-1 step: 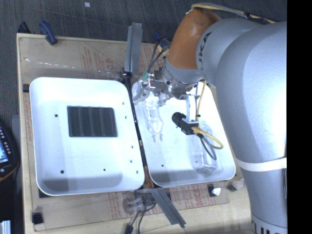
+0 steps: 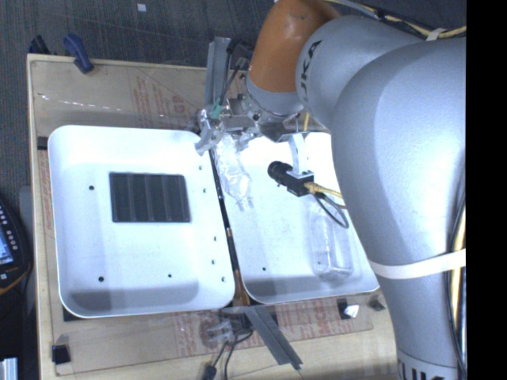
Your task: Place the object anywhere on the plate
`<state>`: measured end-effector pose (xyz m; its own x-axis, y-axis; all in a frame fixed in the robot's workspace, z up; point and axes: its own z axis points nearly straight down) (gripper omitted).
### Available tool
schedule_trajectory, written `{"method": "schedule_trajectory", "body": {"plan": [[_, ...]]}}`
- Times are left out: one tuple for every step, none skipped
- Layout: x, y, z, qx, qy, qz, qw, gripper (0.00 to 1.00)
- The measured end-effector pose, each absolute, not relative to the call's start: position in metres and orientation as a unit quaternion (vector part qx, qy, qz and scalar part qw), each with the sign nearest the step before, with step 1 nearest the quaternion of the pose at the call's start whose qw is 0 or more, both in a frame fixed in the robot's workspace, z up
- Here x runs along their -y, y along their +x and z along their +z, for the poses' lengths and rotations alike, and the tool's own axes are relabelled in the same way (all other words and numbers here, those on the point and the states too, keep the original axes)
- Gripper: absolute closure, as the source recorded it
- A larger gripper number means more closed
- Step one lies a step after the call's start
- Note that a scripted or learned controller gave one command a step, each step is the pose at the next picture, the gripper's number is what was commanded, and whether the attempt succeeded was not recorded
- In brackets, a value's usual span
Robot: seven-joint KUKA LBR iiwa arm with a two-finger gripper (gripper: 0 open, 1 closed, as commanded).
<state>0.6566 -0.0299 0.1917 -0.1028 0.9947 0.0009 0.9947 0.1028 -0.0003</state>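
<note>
— Counting first: how many bins, from the camera above the bench?

— Two, side by side on the bench: a left bin and a right bin, both white and shallow.

— And what lies in them?

— One plate, dark grey, rectangular and ribbed, lying flat in the middle of the left bin. The right bin has two clear plastic things. One is a crumpled clear piece along its left wall, toward the far end. The other is a clear bottle on its right side, nearer, partly under the arm.

— Anything outside the bins?

— One blue clamp at the bench's far left corner.

— How does the arm stand?

— The arm comes in from the right, and its broad grey link covers the right edge of the right bin. The orange band sits at the far side, and the wrist turns left from there. The gripper is over the far end of the seam between the two bins.

— Open or closed? Holding anything?

— I cannot tell how wide it is. The top of the crumpled clear piece reaches right up to it, but whether it is gripped is unclear.

— So where is that piece relative to the plate?

— In the other bin, right of the seam, well apart from the plate.
</note>
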Motion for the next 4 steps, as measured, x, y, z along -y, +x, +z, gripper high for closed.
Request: {"method": "schedule_trajectory", "body": {"plan": [[0.000,0.657,0.226,0.844,-0.536,0.0002,0.000,1.00],[0.018,0.657,0.285,0.913,-0.407,0.0001,-0.001,1.00],[0.057,0.645,0.286,0.932,-0.363,0.0009,0.002,1.00],[0.105,0.620,0.296,0.942,-0.336,0.0007,0.001,1.00]]}}
